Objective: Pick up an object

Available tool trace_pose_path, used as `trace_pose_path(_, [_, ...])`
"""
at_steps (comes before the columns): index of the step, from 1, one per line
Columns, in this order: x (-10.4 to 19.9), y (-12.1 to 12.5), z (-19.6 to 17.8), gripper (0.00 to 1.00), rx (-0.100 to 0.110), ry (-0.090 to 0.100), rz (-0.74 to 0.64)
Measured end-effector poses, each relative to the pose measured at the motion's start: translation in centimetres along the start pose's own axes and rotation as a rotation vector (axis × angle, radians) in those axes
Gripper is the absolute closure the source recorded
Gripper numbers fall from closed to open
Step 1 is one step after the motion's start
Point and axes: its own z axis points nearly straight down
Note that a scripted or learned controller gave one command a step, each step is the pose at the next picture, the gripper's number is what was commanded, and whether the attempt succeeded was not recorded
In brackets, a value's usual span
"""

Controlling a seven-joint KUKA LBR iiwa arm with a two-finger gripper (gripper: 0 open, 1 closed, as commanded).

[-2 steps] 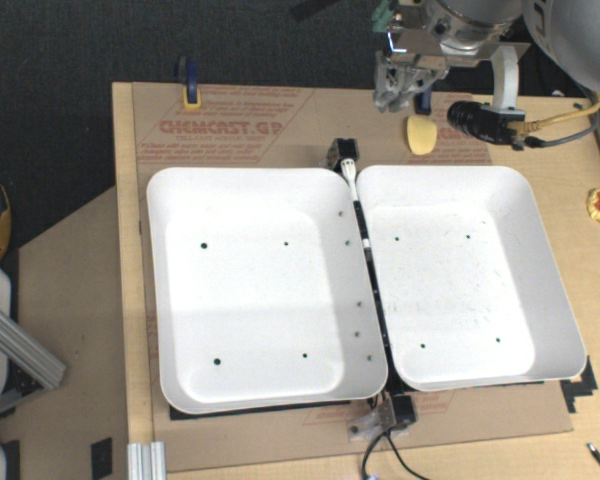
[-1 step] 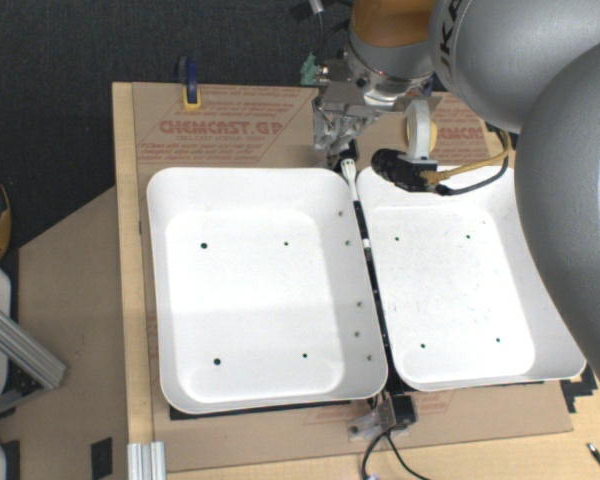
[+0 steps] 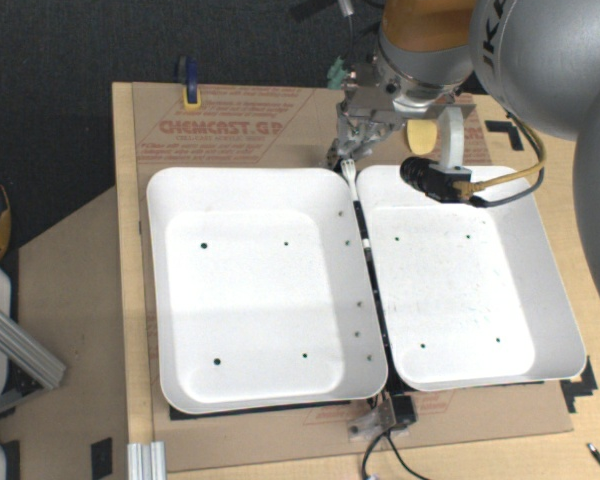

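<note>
The arm hangs over the top centre of the frame, its gripper [image 3: 365,133] right above the seam where the left bin [image 3: 170,268] and right bin [image 3: 540,298] meet. Whether the jaws stand open or closed, I cannot tell. A pale yellow object [image 3: 421,136] sits just beside the wrist hardware, at the right bin's upper edge. The risk is that a descent here strikes the bin rims instead of reaching the object.
</note>
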Motion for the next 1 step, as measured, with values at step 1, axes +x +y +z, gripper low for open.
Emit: trace_pose_path(1, [-1.76,-2.15,-3.03,1.0,-0.005,0.0,0.0])
